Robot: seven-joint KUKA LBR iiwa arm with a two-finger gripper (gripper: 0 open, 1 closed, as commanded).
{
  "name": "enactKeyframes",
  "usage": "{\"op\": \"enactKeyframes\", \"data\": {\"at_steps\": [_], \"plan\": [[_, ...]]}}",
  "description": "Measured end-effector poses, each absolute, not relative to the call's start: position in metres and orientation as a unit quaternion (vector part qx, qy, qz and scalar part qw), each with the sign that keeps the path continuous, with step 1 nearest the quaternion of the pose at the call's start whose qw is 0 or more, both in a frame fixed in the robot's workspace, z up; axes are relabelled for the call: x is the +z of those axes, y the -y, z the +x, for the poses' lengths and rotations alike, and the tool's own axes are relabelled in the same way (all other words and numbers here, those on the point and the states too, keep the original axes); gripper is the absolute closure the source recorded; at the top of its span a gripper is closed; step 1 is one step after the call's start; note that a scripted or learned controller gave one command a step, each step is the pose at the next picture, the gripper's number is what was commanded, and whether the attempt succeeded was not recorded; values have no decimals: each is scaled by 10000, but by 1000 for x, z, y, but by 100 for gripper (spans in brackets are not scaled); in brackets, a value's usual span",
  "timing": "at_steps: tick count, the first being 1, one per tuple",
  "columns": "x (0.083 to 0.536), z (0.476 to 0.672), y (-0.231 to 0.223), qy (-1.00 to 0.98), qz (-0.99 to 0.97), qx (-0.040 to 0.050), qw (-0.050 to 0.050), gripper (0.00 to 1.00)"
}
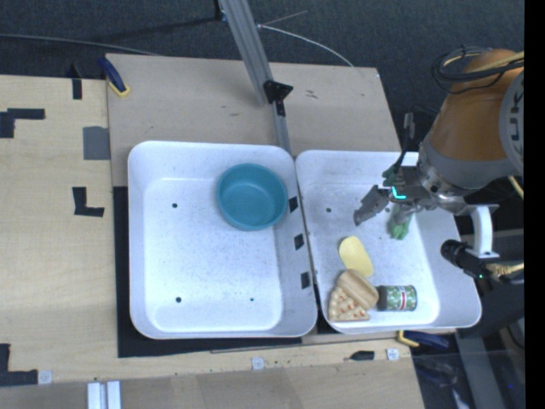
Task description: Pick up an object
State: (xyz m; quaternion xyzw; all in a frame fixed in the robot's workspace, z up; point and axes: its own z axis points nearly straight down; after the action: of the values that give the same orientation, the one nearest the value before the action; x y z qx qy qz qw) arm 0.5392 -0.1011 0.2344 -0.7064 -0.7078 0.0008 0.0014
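Note:
My gripper (383, 216) hangs over the upper middle of the right bin (332, 181), open, with its two fingers spread and nothing visible between them. A small green thing (398, 227) sits at the right finger; whether it touches the finger I cannot tell. Just below the gripper lies a yellow oval piece (355, 255). Further toward the front edge are a tan waffle-like toy (351, 296) and a small green can (397, 297) on its side. A blue bowl (251, 196) stands in the left bin (170, 262), at its upper right.
A grey metal pole (254, 45) slants down from the top to the gap between the bins. The arm's orange and grey body (477, 135) covers the right bin's far right corner. Wooden bench surrounds both bins.

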Motion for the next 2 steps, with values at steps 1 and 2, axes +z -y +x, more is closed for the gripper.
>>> {"op": "enactKeyframes", "data": {"at_steps": [1, 2], "plan": [[235, 539, 101, 7079, -7063, 5, 9, 0], [178, 529, 105, 7072, -7070, 27, 30, 0]]}}
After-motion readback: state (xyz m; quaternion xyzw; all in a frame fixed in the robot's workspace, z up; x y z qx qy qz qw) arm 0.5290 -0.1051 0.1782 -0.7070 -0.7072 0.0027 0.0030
